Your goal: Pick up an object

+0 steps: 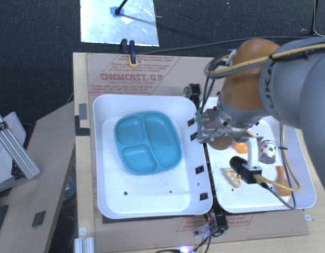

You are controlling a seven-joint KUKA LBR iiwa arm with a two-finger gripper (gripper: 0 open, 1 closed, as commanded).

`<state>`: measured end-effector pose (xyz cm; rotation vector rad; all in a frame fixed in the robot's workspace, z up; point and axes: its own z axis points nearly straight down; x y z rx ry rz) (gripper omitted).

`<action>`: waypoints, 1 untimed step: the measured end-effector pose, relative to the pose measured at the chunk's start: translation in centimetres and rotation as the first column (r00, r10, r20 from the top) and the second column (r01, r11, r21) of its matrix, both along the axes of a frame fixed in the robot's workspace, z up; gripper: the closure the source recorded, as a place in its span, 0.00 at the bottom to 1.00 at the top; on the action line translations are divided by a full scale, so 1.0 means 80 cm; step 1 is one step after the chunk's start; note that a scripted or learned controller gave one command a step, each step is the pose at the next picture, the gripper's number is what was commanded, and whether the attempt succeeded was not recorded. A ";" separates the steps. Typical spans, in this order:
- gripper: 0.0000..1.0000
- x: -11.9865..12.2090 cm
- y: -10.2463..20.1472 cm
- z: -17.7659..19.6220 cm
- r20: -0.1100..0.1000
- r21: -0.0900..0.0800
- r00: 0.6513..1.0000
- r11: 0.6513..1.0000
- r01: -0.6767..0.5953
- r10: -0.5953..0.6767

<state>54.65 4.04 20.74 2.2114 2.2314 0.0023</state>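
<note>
Grey arm with orange band reaching from the right; its tool [207,132] hangs at the right bin's [304,194] left edge, finger state impossible to tell. A flat brown round object [221,142] lies just beside it, orange and small mixed pieces nearer right. Left white bin [101,157] holds a glossy blue three-compartment plastic tray [147,141]; tan cardboard-covered desk [80,88] on dark carpet

Arm [288,78] over right bin [304,194]
</note>
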 end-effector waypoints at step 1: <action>1.00 -0.006 0.069 -0.001 0.000 0.000 1.000 1.000 0.000 0.000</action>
